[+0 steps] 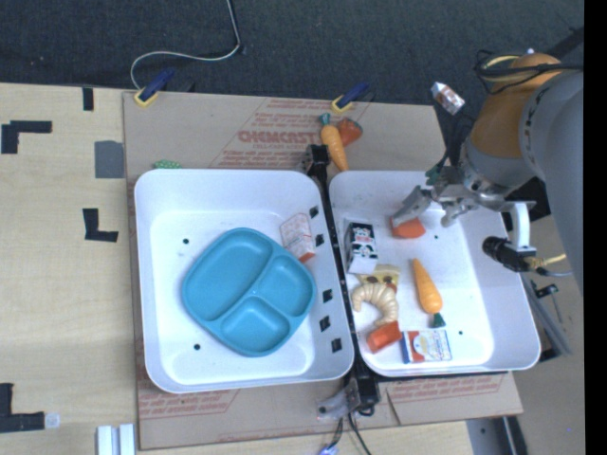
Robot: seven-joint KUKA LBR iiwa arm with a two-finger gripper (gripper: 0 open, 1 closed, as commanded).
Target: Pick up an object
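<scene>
Two bins side by side on the surface [57, 254]. Left bin [152, 254]: divided plate [248, 290] at centre, small carton [300, 234] just right of it. Right bin [493, 320]: toy wedge [409, 227] at the back under the claw [432, 207]; small box [360, 241] by the left wall; croissant [376, 297] nearer; carrot [427, 287] right of it; flat packet [427, 346] at the front.

Bench [57, 254]; cardboard sheet [256, 136]; two bins [152, 207]

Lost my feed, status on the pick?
Tool low in right bin, at orange piece. No hold seen. Carrot and croissant lie clear of it.
</scene>
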